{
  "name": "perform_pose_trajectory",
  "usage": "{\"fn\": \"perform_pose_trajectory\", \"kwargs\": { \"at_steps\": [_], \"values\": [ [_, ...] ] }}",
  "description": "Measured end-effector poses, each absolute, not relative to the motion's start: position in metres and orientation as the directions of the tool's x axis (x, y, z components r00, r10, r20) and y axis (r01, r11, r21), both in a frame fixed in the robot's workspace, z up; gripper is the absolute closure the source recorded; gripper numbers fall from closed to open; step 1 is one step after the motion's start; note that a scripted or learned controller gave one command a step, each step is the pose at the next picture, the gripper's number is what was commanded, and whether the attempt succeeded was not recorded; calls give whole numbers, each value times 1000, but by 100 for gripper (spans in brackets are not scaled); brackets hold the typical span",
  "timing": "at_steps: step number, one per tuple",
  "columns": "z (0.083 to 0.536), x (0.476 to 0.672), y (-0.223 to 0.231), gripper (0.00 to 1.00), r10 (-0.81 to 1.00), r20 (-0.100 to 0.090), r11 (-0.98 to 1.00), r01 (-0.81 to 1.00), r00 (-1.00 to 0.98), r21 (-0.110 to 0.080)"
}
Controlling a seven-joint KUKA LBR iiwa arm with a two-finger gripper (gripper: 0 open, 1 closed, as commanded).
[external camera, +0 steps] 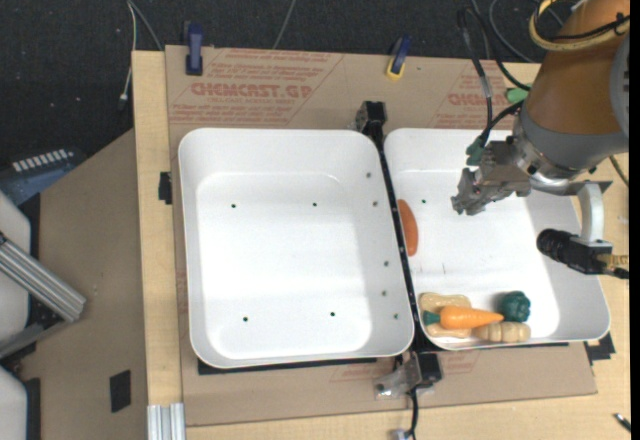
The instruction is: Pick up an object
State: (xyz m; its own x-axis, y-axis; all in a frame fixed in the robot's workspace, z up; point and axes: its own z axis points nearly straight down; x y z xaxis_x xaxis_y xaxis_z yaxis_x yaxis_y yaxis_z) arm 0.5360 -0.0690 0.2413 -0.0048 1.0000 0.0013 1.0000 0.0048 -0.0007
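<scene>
Toy carrot (pixel 471 318) lies among small items at the near edge of the right bin (pixel 560 333), well apart from the gripper (pixel 468 202), whose finger state cannot be determined, above that bin's far half.

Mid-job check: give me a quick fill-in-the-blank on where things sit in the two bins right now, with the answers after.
1. The tool hovers over the ____ bin.
2. The carrot lies along that bin's ____ edge.
3. Just right of the carrot sits a dark ____ object.
4. An orange piece lies beside the wall shared with the ____ bin.

Answers: right; near; green; left
</scene>
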Motion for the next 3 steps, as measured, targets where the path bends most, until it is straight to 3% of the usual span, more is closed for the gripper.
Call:
{"fn": "perform_pose_trajectory", "kwargs": {
  "at_steps": [3],
  "values": [
    [223,582,78,100,1000,1,5,1000,-5,0]
  ]
}}
